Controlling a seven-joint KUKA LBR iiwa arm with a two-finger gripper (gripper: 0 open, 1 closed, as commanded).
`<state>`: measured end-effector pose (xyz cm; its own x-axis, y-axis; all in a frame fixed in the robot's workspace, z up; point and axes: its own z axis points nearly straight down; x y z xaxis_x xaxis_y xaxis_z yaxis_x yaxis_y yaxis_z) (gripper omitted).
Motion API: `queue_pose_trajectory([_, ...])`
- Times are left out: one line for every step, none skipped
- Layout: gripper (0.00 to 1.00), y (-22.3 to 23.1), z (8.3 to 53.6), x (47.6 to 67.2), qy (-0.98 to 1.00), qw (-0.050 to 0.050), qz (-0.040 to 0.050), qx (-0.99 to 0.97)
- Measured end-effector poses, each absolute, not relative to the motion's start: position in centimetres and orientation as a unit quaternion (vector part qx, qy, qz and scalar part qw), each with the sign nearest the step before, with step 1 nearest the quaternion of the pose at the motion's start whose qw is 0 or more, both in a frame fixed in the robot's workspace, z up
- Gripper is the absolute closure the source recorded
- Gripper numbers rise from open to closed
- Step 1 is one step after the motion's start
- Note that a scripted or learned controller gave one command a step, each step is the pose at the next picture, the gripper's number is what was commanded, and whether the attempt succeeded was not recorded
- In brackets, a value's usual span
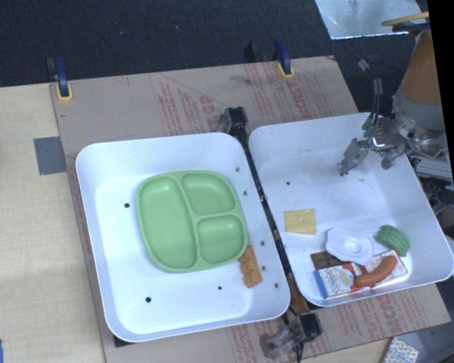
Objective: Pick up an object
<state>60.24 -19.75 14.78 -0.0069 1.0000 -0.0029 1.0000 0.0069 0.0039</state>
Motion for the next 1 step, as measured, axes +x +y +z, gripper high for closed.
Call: queue_pose_trajectory([0.0,-9.35,9.26,54.23,0.711,-0.008,-0.0026,0.703])
